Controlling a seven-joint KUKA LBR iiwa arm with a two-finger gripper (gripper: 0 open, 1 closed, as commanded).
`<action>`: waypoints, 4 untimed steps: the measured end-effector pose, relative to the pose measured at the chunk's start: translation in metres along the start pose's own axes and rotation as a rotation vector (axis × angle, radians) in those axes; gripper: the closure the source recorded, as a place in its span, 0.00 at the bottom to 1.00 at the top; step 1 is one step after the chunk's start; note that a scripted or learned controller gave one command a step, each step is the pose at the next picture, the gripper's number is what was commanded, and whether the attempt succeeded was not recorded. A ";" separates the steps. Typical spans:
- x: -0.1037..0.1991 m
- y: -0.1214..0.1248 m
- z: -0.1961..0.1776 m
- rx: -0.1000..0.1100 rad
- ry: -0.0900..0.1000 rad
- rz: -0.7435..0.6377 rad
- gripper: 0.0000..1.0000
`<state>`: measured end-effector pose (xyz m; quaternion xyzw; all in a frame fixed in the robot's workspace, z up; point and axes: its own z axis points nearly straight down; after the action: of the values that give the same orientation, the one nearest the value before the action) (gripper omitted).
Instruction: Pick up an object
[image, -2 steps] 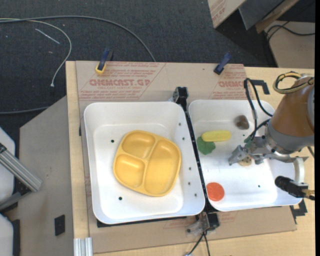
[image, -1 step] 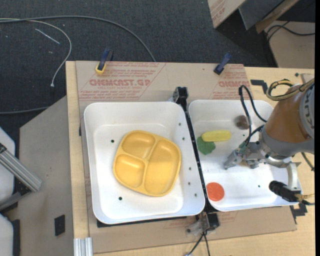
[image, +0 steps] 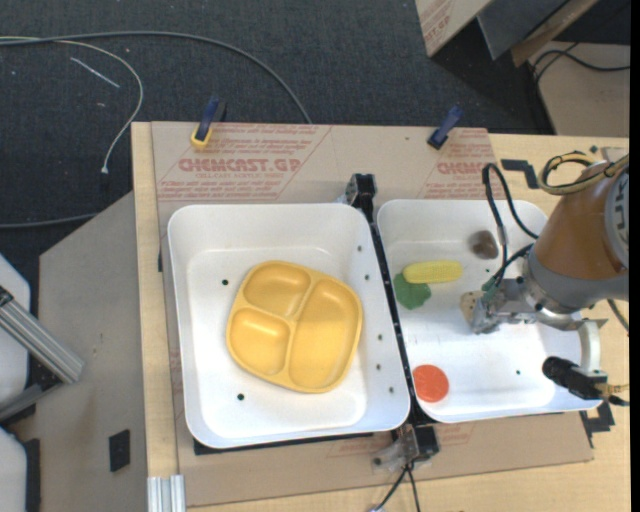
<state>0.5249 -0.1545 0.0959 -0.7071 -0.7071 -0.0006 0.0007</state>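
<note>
Camera view has the gripper low in the right bin, can't tell its grip state, hovering right of the yellow piece and green piece, so a descent here probably grabs bare floor, honestly.

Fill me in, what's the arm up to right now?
The arm's gripper is down in the right bin, near a yellow piece, a green piece and a small brown object. An orange disc lies nearer the front. The left bin holds a yellow divided plate. Nothing visibly gripped.
</note>
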 end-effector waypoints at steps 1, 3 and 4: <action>0.008 0.002 -0.046 -0.004 -0.003 -0.002 1.00; 0.009 0.002 -0.170 -0.007 -0.004 -0.001 1.00; 0.066 0.009 -0.173 -0.003 -0.002 -0.004 1.00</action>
<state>0.5342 -0.0890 0.2695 -0.7056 -0.7087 -0.0011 -0.0008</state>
